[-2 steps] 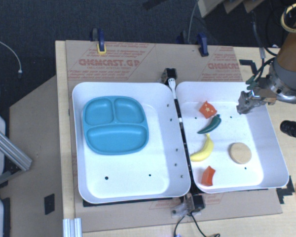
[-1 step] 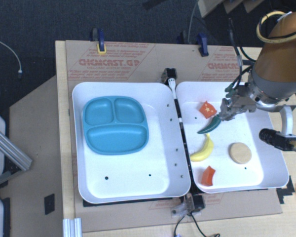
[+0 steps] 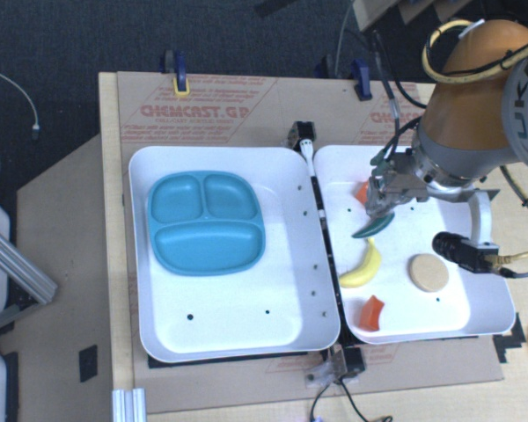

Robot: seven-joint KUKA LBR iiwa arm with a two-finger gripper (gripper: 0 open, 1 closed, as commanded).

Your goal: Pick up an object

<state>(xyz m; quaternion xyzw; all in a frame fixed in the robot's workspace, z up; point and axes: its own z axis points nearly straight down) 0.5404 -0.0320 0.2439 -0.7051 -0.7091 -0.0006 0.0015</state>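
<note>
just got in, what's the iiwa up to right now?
The arm is reaching into the right bin, with its gripper low over a teal, leaf-shaped object. I can't tell whether it has a grip on it. Also in that bin are a banana, a round tan piece, a red piece and something orange partly hidden by the gripper. The left bin holds a blue divided plate.

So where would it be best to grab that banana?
Probably across the middle of the banana, coming straight down from above. It lies flat and curved on the right bin, narrowest across its width, with bare floor either side for the fingers.
</note>
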